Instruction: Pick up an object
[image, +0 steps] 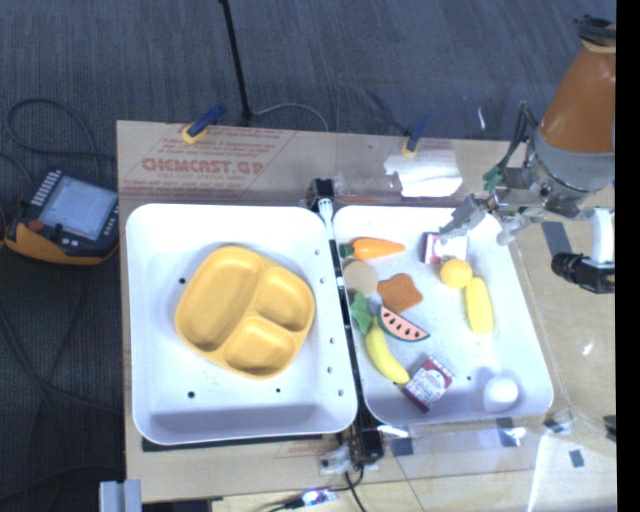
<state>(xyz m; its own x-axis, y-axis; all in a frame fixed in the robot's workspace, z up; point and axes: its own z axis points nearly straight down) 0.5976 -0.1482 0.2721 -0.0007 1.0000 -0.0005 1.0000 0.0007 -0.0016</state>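
Roughly by size:
Right bin: holds the toy foods.
Banana: six o'clock; light, stiff, slick; grip mid-length.
Lemon: one o'clock; round, may roll.
Tool: twelve o'clock rim; opening cannot be told.

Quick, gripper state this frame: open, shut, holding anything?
Gripper: cannot be told; it hangs over the right bin's far edge, nothing seen held.
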